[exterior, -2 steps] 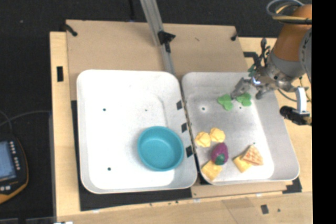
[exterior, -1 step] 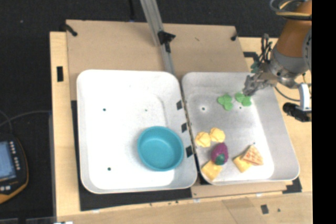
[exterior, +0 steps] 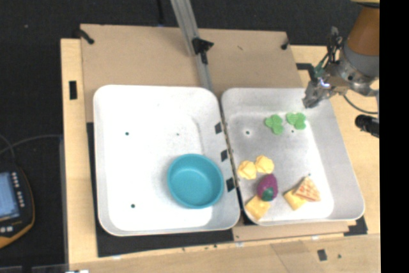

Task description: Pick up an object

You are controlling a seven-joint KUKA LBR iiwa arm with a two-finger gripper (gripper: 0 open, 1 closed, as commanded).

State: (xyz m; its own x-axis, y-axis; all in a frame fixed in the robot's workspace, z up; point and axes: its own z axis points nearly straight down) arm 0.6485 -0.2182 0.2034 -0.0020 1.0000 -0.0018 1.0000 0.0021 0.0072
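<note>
My gripper (exterior: 314, 98) hangs over the far right corner of the right bin (exterior: 332, 156), just above and to the right of two green pieces (exterior: 284, 122). Nothing shows between its fingers. Nearer the front of that bin lie two yellow pieces (exterior: 255, 168), a purple and green toy vegetable (exterior: 268, 187), a yellow block (exterior: 257, 207) and an orange wedge (exterior: 303, 193). A blue bowl (exterior: 194, 180) sits in the left bin (exterior: 140, 131), at its front right.
A slanted metal pole (exterior: 184, 16) rises behind the bins, meeting the bench near their shared far edge. A brown board (exterior: 147, 54) lies behind the bins. A handheld pendant (exterior: 13, 201) rests at the far left.
</note>
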